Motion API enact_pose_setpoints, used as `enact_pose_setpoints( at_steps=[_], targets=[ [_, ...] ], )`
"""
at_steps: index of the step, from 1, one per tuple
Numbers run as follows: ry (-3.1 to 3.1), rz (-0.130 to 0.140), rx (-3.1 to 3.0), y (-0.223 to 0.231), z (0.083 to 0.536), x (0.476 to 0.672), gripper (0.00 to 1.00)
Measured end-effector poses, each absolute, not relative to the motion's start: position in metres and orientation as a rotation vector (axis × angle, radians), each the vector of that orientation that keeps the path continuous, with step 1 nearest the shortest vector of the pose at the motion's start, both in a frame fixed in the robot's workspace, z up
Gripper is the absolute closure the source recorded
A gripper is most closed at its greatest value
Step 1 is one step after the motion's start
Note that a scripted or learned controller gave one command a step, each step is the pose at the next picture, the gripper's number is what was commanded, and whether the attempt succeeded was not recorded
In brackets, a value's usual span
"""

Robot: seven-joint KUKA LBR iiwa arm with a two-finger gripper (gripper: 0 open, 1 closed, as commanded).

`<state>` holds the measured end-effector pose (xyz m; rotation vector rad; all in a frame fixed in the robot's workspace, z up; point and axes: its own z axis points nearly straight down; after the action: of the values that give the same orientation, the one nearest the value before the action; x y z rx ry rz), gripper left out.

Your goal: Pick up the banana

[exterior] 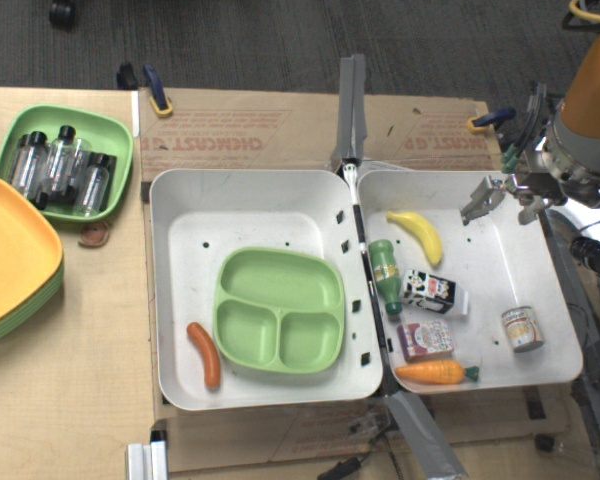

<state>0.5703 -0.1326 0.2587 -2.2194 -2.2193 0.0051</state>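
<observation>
The banana point(418, 234) lies in the right bin point(540, 298), near its back wall and toward the divider. Its long axis runs diagonally, from the stem end at upper left down to the blunt end at lower right, with a curve bowing upward. The hand point(500, 200) hangs to the right of the banana, well apart from it, over the bin's back right part; its 2 fingers stand spread open with nothing between them. A green bottle point(384, 274) lies just below-left of the banana, and a small milk carton point(433, 292) lies below it.
</observation>
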Motion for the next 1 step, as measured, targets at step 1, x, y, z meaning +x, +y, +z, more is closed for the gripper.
enact_pose_setpoints(
  at_steps=[1],
  targets=[
    [-2.252, 0.004, -2.188, -0.1040, 0.1614, 0.6311, 0.00]
  ],
)
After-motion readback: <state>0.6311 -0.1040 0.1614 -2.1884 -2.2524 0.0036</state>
